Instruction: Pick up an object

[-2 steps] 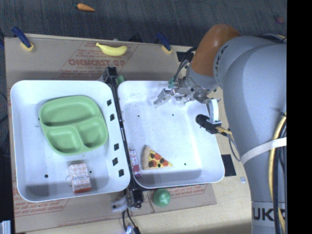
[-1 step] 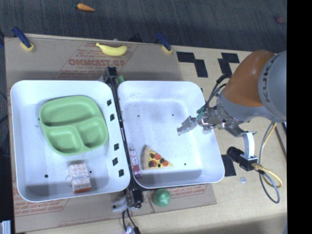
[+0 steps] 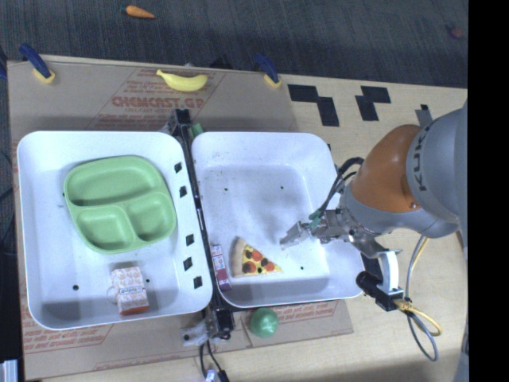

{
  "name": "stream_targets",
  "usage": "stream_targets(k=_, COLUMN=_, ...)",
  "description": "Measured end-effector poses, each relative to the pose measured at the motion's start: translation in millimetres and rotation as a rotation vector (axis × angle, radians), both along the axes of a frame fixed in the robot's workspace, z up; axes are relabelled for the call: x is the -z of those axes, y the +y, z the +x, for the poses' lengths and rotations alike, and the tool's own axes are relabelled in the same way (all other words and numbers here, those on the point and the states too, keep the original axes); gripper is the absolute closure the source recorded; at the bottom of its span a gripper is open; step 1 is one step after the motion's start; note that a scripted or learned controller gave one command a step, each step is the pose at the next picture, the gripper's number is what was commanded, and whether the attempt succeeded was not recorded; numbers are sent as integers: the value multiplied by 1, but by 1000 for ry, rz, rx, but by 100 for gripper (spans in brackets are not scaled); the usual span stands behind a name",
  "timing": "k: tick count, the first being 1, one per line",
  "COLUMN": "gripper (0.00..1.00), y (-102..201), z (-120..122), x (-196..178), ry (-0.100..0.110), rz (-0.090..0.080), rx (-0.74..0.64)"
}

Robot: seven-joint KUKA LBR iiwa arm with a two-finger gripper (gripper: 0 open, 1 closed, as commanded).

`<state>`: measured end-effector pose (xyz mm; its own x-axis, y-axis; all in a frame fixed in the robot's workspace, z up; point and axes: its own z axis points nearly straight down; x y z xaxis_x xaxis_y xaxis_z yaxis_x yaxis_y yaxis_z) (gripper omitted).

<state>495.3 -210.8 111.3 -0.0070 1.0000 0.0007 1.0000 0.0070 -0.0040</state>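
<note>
— What's lying in the right bin (image 3: 318,153)?
— A pizza slice (image 3: 253,260), near-left corner, probably light and stiff. I'm hovering the gripper (image 3: 291,235) just right of it, slightly parted, holding nothing; I'm eyeing the crust edges.

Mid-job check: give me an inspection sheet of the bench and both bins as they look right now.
Surface: cardboard-covered bench bearing left bin and right bin.
Job's things: pizza slice in right bin; green tray and small carton in left bin.
Clutter: banana, green ball on bench outside bins.
Grippers: gripper over right bin, right of pizza slice.
Cables: yellow cable by wrist.
Surroundings: orange item on dark floor.
</note>
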Motion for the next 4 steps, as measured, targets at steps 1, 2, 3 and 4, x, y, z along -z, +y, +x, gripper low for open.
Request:
stream_targets(k=1, gripper=0, y=0, z=21, x=-72, ry=-4, rz=-1, rx=2)
stream_targets(k=2, gripper=0, y=0, z=65, x=-39, ry=-1, rz=-1, rx=1)
stream_targets(k=3, gripper=0, y=1, z=148, x=-53, ry=-4, rz=0, rx=2)
stream_targets(k=4, gripper=0, y=0, z=67, x=20, ry=0, rz=0, rx=1)
